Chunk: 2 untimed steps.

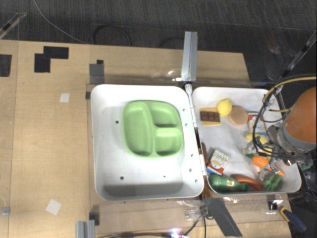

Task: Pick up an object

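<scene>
Wooden bench (pixel 44 148) fills the left and centre of the frame, with dark carpet along the top edge and black markers at upper left.

Item 1. Left bin (pixel 106 182), white and shallow, centre of frame. Holds one green divided tray (pixel 151 128), lying flat.

Item 2. Right bin (pixel 208 95), white, touching the left bin along a shared edge. Contents, all candidates for the pick:
- yellow lemon-like fruit (pixel 224 106), upper part of the bin;
- brown chocolate bar (pixel 209 116), just left of the fruit;
- tan round piece (pixel 238 116), just right of the fruit;
- small printed packet (pixel 218 159), lower left part;
- green bottle (pixel 225 183) lying along the bottom wall;
- reddish-brown long piece (pixel 247 180) beside the bottle;
- green leafy toy (pixel 273 182), lower right corner;
- orange piece (pixel 261 160), near the arm's tip.

Item 3. Arm (pixel 303 120), grey with orange band, at the right edge of the frame, wrapped in dark cables. Gripper (pixel 270 168) sits low over the lower right part of the right bin, among the orange piece and the leafy toy. Clutter and cables hide its working end; how it is set cannot be told, and no object is seen lifted.

Progress, as judged: arm is in place over the objects; grasp and lift are not yet shown done.
</scene>
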Motion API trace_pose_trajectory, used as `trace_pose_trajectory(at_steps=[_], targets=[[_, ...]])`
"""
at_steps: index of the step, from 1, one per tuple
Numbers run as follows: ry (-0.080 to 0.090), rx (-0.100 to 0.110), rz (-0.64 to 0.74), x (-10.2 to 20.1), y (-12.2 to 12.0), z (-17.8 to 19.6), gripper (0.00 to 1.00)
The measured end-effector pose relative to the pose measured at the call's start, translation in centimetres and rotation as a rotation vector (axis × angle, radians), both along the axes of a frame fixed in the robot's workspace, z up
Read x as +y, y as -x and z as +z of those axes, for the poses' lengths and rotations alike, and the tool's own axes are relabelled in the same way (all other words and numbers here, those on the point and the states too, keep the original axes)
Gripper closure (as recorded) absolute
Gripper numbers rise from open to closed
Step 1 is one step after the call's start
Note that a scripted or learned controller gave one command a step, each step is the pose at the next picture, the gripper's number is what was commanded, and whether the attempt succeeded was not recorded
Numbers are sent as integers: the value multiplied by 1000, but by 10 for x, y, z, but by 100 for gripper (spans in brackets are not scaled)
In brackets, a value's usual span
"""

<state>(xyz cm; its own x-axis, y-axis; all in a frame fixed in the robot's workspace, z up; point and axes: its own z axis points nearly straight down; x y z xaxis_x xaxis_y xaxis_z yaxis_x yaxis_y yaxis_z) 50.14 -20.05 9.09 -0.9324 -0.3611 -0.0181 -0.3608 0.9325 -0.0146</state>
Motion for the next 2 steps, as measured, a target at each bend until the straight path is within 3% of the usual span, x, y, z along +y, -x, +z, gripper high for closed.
trace_pose_trajectory(at_steps=[2], targets=[[-5, 4, 4, -4, 0, 0, 0]])
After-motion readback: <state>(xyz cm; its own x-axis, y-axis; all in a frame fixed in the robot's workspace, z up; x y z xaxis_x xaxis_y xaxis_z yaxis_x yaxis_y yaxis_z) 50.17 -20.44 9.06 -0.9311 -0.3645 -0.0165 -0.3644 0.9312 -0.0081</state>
